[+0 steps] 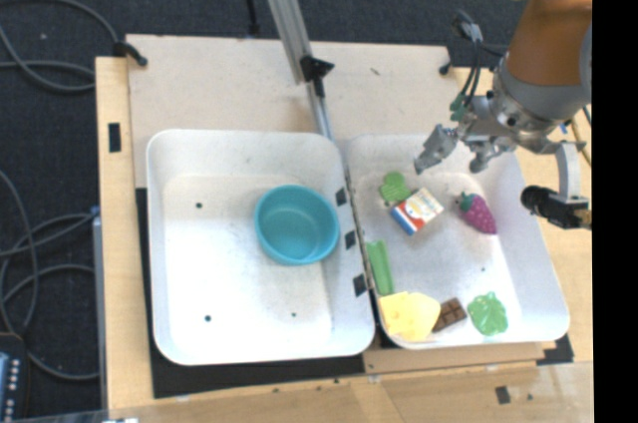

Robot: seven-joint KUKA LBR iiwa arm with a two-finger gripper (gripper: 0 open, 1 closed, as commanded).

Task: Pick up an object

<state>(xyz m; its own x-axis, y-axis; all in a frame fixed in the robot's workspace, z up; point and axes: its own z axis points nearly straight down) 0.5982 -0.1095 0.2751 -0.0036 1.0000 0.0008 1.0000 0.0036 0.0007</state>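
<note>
While the spread, empty gripper [458, 155] hovers over the right white bin [523, 251] of toys, a round teal plastic bowl [296, 224] sits in the left white bin [189, 162].

The bowl [296, 224] looked like smooth teal plastic; both bins [179, 162] were matt white; the bench [219, 82] was pale wood.

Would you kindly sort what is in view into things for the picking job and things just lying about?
Job: gripper; right bin with small carton, purple grapes, yellow piece, green leaf.
Lying about: blue bowl, left bin, cables.
</note>
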